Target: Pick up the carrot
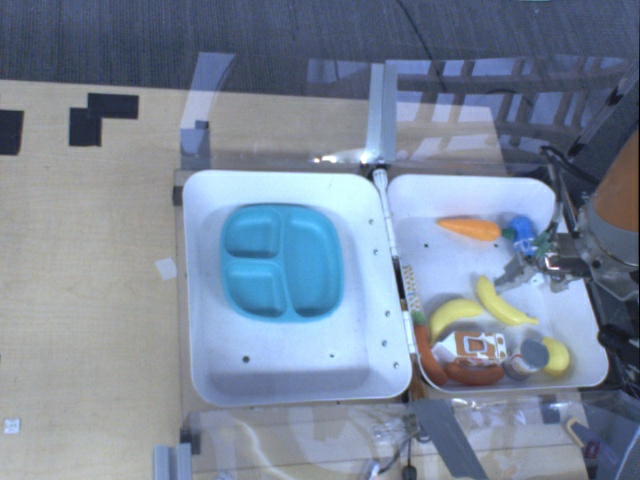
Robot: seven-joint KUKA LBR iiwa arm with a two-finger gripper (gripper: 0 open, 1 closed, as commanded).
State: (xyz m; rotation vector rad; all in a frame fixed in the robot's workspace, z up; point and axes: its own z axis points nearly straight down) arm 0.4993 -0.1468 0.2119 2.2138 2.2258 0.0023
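Two white bins sit side by side on the pale tabletop (90,298). The left bin (200,368) holds a blue sectioned plate (283,261), lying flat near its middle. In the right bin (420,203), the carrot (470,228) lies on its own toward the far side, with a small blue object (519,230) just beside its right end. The arm (612,208) comes in from the right, and its gripper (528,270) hangs low over the bin, near the carrot but apart from it. Closer to me, two bananas (505,303), a red-brown packet (468,353) and other small items crowd the bin's near edge.
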